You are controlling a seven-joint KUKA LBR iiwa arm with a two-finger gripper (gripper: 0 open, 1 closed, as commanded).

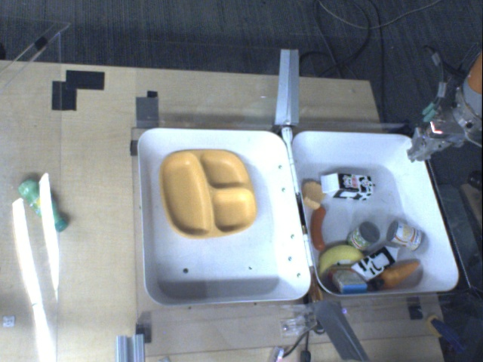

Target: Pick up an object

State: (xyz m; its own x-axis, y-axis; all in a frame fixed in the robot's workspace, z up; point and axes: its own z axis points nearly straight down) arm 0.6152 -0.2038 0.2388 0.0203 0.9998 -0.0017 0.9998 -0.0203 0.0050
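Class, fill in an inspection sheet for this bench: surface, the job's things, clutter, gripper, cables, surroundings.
Surface: wooden bench bearing left bin and right bin.
Job's things: in the right bin, banana, carton, two cans, sausage, other small items, crowded toward its near side.
Clutter: yellow divided tray in the left bin; green object at the bench's left.
Gripper: gripper over the right bin's far right corner.
Cables: black cable on the floor.
Surroundings: dark floor.
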